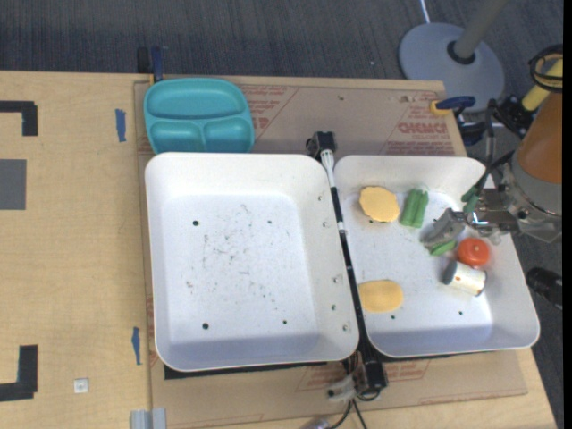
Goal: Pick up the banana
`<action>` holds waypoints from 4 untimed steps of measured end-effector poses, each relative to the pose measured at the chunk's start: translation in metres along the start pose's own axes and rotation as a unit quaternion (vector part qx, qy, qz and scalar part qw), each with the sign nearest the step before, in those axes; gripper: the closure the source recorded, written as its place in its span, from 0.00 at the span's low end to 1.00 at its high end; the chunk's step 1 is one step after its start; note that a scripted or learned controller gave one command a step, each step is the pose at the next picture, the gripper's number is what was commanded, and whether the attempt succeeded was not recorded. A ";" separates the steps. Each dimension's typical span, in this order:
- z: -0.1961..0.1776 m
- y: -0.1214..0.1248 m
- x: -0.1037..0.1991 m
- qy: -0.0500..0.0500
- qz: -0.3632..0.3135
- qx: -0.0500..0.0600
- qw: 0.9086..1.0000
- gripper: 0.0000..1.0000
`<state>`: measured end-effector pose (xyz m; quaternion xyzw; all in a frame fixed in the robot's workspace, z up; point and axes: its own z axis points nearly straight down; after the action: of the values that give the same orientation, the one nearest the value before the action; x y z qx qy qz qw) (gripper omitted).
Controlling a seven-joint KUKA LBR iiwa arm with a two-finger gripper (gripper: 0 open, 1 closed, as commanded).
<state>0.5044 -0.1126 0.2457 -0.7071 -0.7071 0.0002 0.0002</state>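
You get bright, even overhead light; the white bins (241, 195) show slight glare, shadows stay soft, and detail looks mildly grainy.

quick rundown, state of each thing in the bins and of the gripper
gripper: low in the right bin, by the green pieces, nothing seen held
yellow piece: lying flat, upper right bin
second yellow piece: lying flat, lower right bin
green piece: lying free beside the upper yellow one
red and white item: on its side
teal tray: upright behind the left bin
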 end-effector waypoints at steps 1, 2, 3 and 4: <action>0.061 -0.025 0.050 0.001 -0.071 0.001 0.997 0.00; 0.126 -0.025 0.008 0.001 -0.475 0.000 0.880 0.00; 0.053 0.027 -0.074 -0.002 -0.468 -0.002 0.884 0.00; 0.103 -0.024 -0.018 0.000 -0.424 0.000 0.906 0.00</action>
<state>0.4804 -0.1310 0.1427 -0.3408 -0.9401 -0.0006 0.0003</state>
